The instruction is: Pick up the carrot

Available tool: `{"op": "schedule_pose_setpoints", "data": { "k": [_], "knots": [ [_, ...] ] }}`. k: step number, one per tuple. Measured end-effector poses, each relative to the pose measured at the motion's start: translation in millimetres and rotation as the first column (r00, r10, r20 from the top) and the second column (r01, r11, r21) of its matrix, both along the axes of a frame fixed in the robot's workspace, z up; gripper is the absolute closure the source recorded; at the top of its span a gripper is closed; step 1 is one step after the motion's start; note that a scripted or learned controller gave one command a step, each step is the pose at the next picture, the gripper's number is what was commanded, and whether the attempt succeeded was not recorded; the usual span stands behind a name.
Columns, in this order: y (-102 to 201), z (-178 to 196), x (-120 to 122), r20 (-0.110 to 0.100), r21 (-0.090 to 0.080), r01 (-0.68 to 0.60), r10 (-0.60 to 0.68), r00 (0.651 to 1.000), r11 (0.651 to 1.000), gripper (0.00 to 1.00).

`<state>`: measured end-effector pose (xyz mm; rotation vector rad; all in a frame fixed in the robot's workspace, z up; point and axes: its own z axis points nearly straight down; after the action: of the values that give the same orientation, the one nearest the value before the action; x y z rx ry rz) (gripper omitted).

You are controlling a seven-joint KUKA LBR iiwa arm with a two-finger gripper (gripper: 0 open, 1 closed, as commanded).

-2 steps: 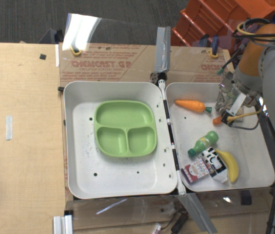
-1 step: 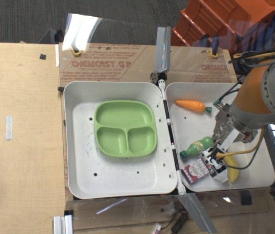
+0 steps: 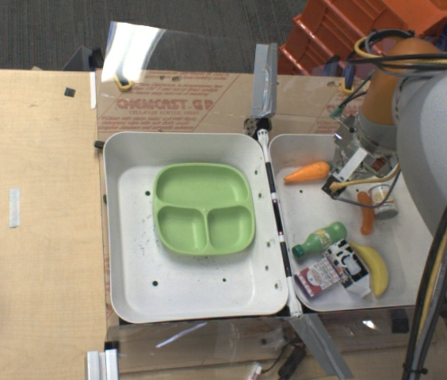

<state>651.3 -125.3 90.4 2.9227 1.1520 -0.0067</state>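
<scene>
The carrot [image 3: 307,172] is orange and tapered. It lies on its side at the back left of the right bin [image 3: 410,291], with its tip pointing left toward the divider. My gripper [image 3: 376,199] hangs low over the same bin, to the right of the carrot's thick end and a short gap away from it. The wrist and the grey arm above hide most of the gripper. Nothing shows the carrot being held.
A small orange-red stick [image 3: 367,223] lies just under the gripper. A green bottle [image 3: 319,240], a printed packet [image 3: 333,271] and a banana [image 3: 376,270] lie at the front of the right bin. The left bin [image 3: 128,291] holds a green divided plate [image 3: 204,207].
</scene>
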Motion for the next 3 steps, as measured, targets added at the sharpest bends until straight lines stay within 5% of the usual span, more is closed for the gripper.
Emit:
{"op": "schedule_pose_setpoints", "data": {
  "k": [1,2,3],
  "knots": [
    [13,0,-62,0.000,0.002,0.040,-0.040,0.999,0.999,0.00],
    [15,0,-175,-0.002,0.002,0.192,-0.192,0.981,0.981,0.00],
    [-61,-1,-151,-0.001,0.001,0.222,-0.222,0.975,0.975,0.00]
  ]
}}
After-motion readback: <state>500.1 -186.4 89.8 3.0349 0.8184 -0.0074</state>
